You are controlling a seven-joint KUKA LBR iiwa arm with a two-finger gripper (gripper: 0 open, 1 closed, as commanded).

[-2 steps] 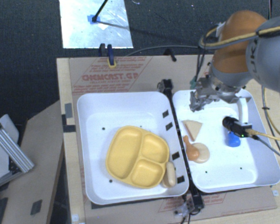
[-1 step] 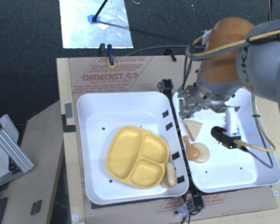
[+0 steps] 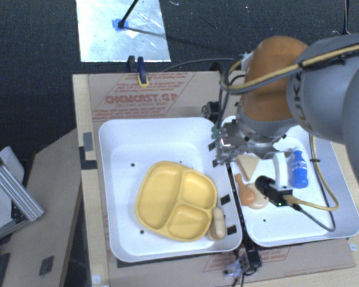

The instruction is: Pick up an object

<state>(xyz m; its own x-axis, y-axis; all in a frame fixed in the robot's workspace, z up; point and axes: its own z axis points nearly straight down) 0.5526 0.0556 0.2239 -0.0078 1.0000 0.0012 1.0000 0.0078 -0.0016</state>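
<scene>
Tool (image 3: 229,148) was poised over the left side of the right bin (image 3: 333,224), its width impossible to tell. A pale wedge (image 3: 249,165) lay just beside it; a descent centred there, clear of the wall, was judged best.

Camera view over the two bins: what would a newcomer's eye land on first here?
The big yellow divided plate stands out most, lying flat in the left bin against its white floor. Next comes the arm, whose orange band looms over the far left part of the right bin. A small blue bottle sits in that bin, just beside the arm.
</scene>
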